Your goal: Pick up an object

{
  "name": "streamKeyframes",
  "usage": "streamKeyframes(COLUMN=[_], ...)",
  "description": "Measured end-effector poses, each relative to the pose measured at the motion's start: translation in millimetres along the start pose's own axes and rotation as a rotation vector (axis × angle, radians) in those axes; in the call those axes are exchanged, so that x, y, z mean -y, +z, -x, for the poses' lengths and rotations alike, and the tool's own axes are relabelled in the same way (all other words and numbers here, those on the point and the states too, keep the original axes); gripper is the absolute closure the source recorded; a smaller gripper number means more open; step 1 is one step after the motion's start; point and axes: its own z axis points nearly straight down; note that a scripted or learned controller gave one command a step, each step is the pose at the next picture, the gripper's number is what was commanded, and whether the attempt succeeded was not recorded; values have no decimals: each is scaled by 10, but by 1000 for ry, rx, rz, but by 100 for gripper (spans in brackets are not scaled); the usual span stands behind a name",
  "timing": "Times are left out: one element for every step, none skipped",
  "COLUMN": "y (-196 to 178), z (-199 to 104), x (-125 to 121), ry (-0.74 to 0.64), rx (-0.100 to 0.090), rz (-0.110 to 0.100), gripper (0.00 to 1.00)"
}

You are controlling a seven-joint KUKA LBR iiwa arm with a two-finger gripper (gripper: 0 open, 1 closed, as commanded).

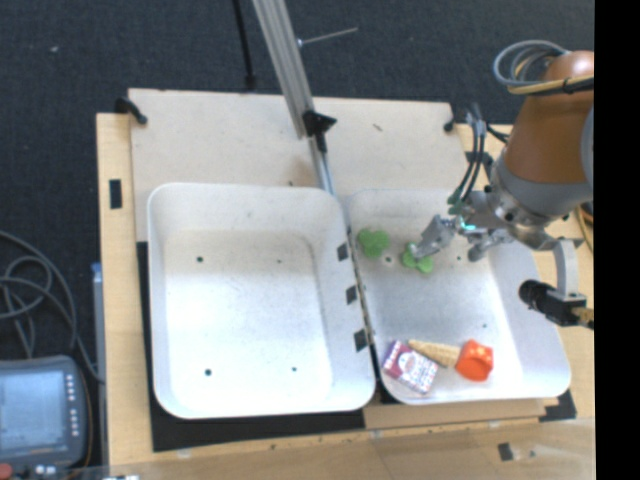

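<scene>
bearing two white bins [250, 298], wooden bench [220, 138], dark carpet [100, 28]

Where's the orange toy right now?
The orange toy lies near the right bin's front edge, beside the cone and purple packet.

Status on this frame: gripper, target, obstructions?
Gripper low in right bin, at small green object; grasp unconfirmed. Second green piece just left. Purple packet, cone, orange toy clear at front.
</scene>
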Motion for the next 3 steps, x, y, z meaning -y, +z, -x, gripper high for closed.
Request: streamKeyframes(y=[-25,418,842], z=[4,22,25], x=[-8,-71,-79], ry=[2,6,5], rx=[1,3,3], rz=[6,1,0], gripper=[0,0,0])
